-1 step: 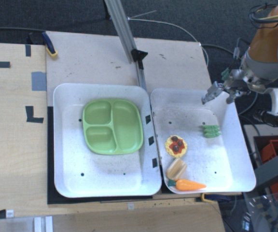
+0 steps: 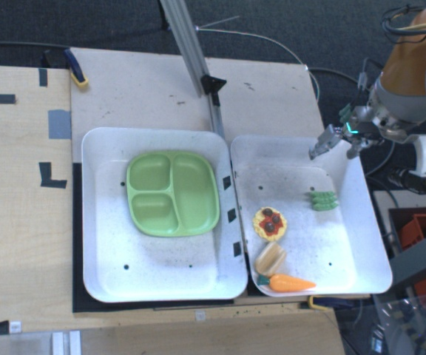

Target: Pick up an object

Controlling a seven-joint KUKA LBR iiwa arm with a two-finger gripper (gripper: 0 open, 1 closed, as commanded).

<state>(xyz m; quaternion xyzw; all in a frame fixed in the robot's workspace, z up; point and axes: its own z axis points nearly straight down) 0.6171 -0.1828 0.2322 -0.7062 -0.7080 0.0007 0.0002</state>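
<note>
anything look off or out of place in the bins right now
Nothing looks spilled or damaged. The green divided plate lies flat in the left bin. In the right bin, the carrot rests at the front rim beside the bun, with the small tart and green piece lying loose. The gripper is over the far right corner.

The arm [image 2: 409, 58] has an orange band above a grey wrist, with dark cables looping beside it. Its gripper [image 2: 336, 144] is grey metal, with a small green-lit patch at its base.
</note>
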